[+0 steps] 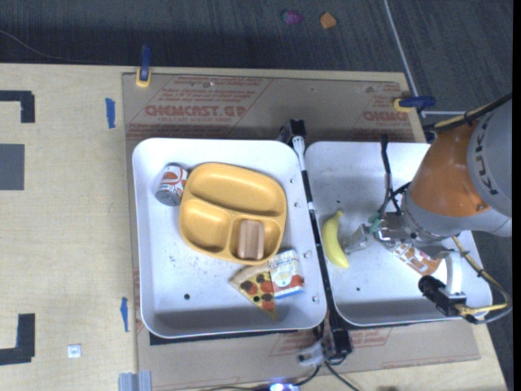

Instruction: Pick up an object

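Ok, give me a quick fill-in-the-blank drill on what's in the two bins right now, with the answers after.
1. The banana lies in the ____ bin, close to the divider between the bins.
2. The yellow divided plate sits in the ____ bin.
3. The soda can lies by the plate's upper-____ edge.
4. The pizza slice lies just ____ the plate in the camera view.

The tool sits beside the banana.

Missing words: right; left; left; below

Arm (468, 177) cut off at right edge; packet (415, 257) partly hidden under wrist.
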Tool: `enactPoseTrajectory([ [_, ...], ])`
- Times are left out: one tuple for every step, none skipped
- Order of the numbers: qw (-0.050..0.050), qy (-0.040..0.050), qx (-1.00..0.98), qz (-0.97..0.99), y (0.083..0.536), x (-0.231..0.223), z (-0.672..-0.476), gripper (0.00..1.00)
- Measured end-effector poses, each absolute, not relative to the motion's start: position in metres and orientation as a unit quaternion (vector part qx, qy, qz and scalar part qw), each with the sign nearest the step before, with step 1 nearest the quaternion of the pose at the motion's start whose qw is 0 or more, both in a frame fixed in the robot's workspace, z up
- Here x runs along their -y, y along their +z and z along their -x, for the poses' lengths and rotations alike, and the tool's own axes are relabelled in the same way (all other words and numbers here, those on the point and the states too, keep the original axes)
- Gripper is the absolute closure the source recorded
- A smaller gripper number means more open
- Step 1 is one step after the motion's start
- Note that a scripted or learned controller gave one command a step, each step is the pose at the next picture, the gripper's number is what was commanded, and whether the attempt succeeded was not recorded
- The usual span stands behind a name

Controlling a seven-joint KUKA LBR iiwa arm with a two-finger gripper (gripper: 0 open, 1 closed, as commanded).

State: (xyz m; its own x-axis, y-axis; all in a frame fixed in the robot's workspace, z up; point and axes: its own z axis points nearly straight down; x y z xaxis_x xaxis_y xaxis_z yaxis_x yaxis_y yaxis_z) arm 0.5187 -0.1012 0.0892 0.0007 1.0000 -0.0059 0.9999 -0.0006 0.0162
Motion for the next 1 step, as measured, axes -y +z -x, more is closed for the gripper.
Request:
enactPoseTrajectory([
  [0.009, 0.0047, -0.707, -0.707, 0.0894, 0.0964, -0.4934, 0.00],
])
